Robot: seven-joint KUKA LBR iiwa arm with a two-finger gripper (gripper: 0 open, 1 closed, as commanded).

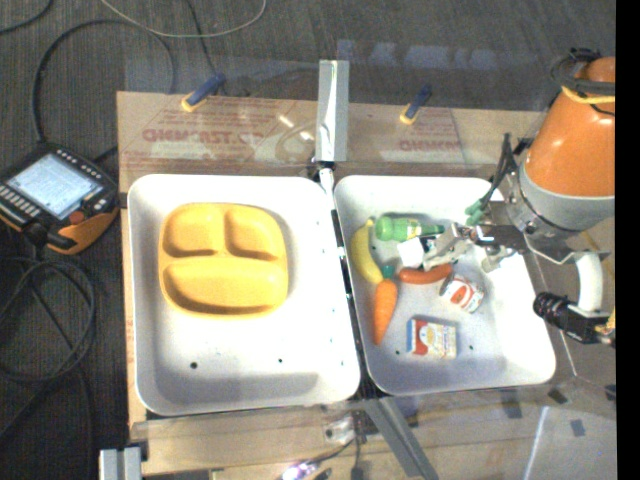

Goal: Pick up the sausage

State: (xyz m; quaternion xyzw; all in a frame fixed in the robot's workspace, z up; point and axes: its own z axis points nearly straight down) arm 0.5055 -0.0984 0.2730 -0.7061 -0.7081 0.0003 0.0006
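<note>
- While the gripper (452,249) hangs low in the right bin (520,363), the sausage (426,274) lies just beneath it, toward the bin's back edge.
- Its grip state I cannot tell; lifting remains.

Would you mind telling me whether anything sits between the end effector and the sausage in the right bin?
Nothing visible does. The end effector is already right over the sausage, at its upper right end. The green bottle, banana and carrot lie close on its left, crowding it rather than blocking it.
</note>
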